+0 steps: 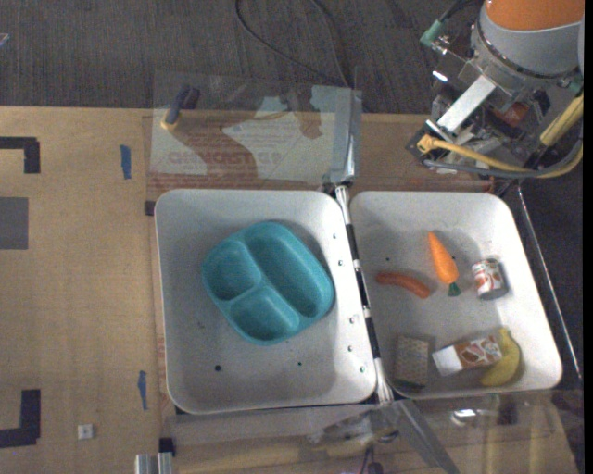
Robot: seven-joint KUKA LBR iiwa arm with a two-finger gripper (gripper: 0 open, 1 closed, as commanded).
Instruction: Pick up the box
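Seen from the one camera above the desk (74,278), the task looks barely begun. The box (468,355), a small carton with a white and orange printed face, lies flat near the lower edge of the right bin (371,222), in the lower right of the frame. A banana (505,361) rests right against its right end, and a small tan, sponge-like square (413,353) sits just beside its left end.

The arm (533,23), with its orange band, hangs at the upper right corner of the frame, above the desk beyond the far rim of the right bin and well apart from the box. The pincer (463,111) sits among cables and brackets there; I cannot tell how it stands, and nothing is seen in its hold.

Higher in the same bin lie a carrot (443,259), a sausage (404,283) and a small can (488,278), all apart from the box. The left bin (185,370) carries a teal divided plate (269,280).

So, by my reading, everything is left: reach across the bin toward the lower right, come down over the box, grip it and lift. The banana pressed against it may crowd the grasp.
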